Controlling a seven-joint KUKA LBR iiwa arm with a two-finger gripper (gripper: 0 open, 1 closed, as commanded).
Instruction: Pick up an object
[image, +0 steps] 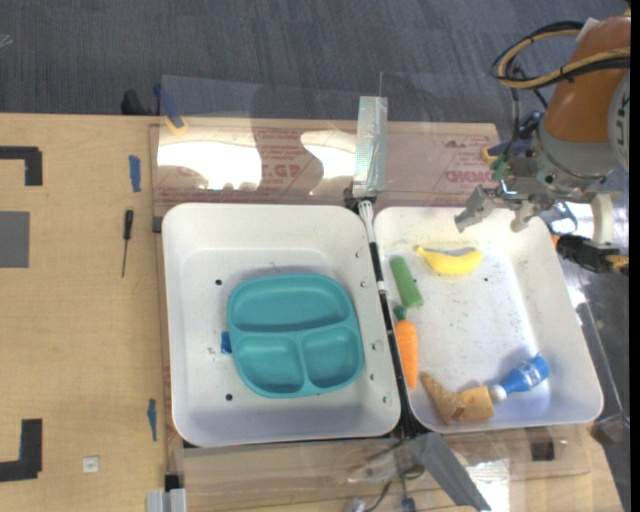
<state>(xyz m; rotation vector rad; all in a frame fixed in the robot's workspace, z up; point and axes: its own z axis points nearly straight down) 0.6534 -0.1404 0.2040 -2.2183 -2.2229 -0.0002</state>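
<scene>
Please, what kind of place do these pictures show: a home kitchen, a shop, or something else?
Most likely a robotics lab bench, not a kitchen. A grey and orange arm reaches over two white bins, toy food like a banana and carrot lies inside, and blue tape marks dot the wooden bench.

We see dark grey carpet floor at top. Light wooden bench with black corner marks, blue tape bits and a black screwdriver on it. Clear glossy panel behind the bins catches bright glare from overhead light.
</scene>
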